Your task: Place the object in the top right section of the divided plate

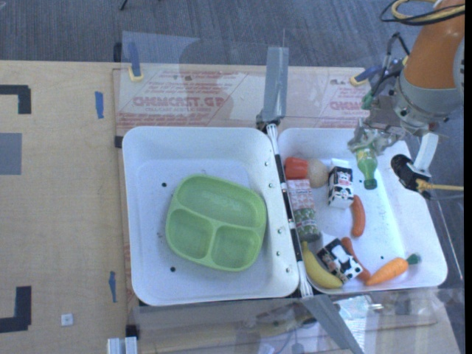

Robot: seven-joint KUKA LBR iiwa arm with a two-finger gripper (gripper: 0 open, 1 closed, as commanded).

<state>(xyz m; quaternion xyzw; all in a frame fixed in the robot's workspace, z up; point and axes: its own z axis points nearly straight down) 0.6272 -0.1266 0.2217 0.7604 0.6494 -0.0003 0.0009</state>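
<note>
i see the gripper (366,147) clamped on a green bottle (367,169) over the right bin (435,260); sausage (358,216), carrot (386,271), banana (318,268) beneath, green divided plate (215,222) left.

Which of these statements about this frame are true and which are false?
1. The green plate lies in the left bin. True.
2. A carrot lies on the plate. False: it lies in the right bin, near its lower right corner.
3. The tool is above the right bin, with a green bottle at its tip. True.
4. The banana lies near the right bin's top edge. False: it is at the bottom left.
5. The plate's sections hold nothing. True.
</note>
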